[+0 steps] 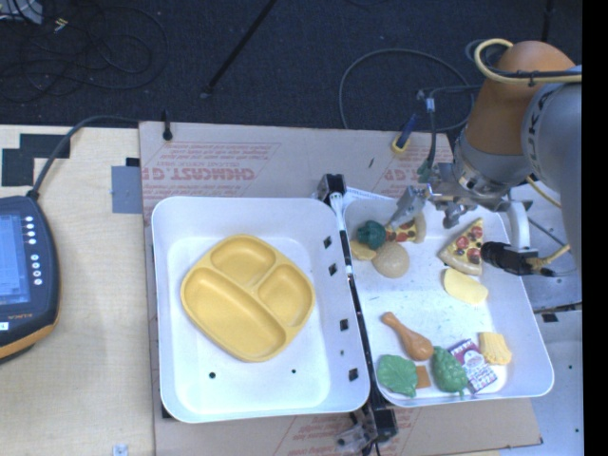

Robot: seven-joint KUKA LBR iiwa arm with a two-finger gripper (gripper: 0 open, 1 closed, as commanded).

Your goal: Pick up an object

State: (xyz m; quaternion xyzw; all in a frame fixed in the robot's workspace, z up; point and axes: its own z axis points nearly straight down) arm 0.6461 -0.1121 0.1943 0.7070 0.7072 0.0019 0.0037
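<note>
My gripper (434, 208) hangs over the back of the right bin (532, 350), open, with nothing between its fingers. One finger (412, 203) stands just above a small red and yellow toy (408, 230); the other finger (455, 212) is next to a pizza slice (465, 245). Left of the gripper lie a dark green ball (371, 233) and a beige ball (390, 261). Nearer the front lie a yellow wedge (465, 287), a chicken drumstick (407, 335), a green leaf (399, 375), a broccoli piece (448, 370), a printed packet (475, 362) and a yellow cracker (494, 348).
The left bin (180, 369) holds a yellow divided plate (247, 295). A black ridge (347, 283) separates the two bins. A handheld control pad (24, 269) sits at the far left. Cables (518, 255) run along the arm's side of the right bin.
</note>
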